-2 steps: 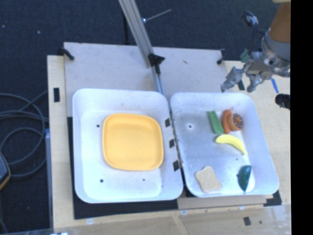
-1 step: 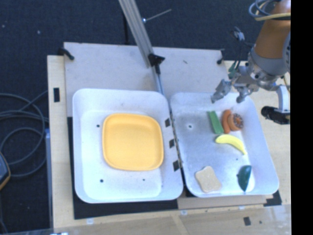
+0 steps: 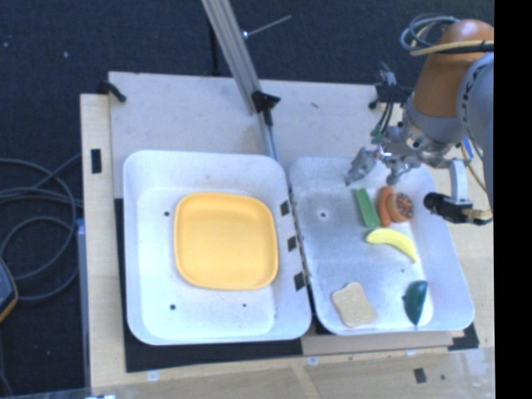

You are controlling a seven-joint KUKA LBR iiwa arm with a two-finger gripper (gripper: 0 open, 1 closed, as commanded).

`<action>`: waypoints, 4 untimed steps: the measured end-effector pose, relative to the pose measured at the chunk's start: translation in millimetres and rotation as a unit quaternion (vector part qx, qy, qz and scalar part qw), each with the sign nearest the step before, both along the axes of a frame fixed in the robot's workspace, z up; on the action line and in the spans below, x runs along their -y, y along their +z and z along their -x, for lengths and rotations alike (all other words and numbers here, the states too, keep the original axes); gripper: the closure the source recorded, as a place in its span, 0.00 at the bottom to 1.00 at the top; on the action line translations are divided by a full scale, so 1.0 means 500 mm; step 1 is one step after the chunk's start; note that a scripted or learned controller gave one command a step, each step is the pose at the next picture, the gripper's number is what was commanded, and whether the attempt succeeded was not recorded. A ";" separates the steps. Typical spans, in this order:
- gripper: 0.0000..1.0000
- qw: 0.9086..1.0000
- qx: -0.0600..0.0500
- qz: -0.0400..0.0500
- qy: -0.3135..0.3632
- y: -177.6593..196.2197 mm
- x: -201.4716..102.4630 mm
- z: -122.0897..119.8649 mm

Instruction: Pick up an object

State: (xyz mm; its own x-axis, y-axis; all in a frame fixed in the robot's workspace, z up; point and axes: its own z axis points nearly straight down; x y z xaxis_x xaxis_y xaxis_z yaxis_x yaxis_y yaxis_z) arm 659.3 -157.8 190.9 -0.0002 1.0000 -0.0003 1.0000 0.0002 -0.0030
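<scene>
On a pale wooden bench, two shallow white plastic bins are set side by side, and the right bin serves as the landmark. To its left, touching along one edge, the left bin is seen, with a square yellow plate with rounded corners laid flat inside it. Above the right bin's upper right corner, the grey arm with its orange band is seen reaching in. Over the right bin's upper edge, the gripper is poised, its two metal fingers spread apart with nothing between them and nothing touched.

Inside the right bin, near its middle right, a curved smooth yellow banana is laid. Just above it, a flat green strip is placed beside an orange carrot-like piece and a round speckled brown item. At the bin's lower middle, a beige slice of bread is found; at its lower right, a dark green teardrop-shaped object.
</scene>
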 end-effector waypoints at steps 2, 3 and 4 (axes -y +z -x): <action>1.00 1.000 0.003 0.000 0.000 -0.074 -0.014 -0.011; 1.00 1.000 0.004 0.000 0.000 0.046 0.003 -0.015; 1.00 1.000 0.003 0.000 0.000 0.108 0.004 -0.016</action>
State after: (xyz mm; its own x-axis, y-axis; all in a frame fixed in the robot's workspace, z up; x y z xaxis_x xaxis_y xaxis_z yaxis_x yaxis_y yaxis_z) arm 667.4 -159.7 245.1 0.0000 1.0000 -0.0004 1.0000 0.0000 0.0037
